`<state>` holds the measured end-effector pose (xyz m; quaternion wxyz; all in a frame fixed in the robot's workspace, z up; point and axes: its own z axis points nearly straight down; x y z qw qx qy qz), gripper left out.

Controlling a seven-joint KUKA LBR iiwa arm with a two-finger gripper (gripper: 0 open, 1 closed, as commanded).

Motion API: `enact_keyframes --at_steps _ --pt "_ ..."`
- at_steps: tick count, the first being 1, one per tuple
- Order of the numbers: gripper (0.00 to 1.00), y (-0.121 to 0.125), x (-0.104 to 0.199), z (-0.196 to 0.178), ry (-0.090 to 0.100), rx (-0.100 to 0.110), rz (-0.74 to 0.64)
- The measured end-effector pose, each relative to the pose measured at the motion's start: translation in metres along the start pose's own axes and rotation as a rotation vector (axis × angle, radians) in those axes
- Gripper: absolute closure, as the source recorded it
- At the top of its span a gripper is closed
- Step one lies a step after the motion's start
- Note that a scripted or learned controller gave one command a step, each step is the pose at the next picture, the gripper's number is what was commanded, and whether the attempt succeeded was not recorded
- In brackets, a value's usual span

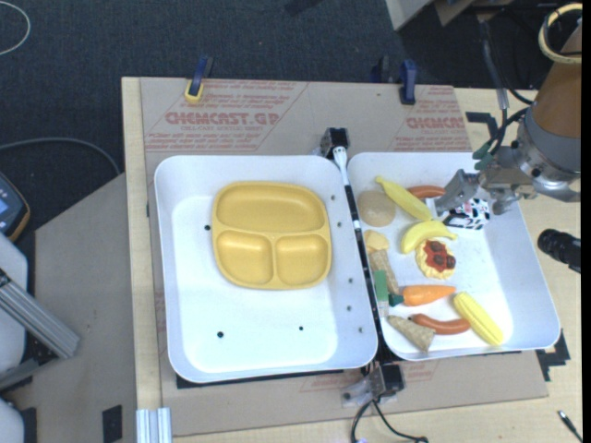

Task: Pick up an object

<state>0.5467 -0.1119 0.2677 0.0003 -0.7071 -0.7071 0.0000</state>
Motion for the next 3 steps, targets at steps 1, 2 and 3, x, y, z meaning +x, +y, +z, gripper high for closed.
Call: enact_keyframes --at_steps 1,2,3 --pt "0.0 0.005 0.008 0.05 0.001 0.006 0.0" --pt "0.0 -0.004 0.015 0.1 0.002 0.007 0.001" --pt "0.0 -0.003 0.016 0.163 0.0 0.006 0.001"
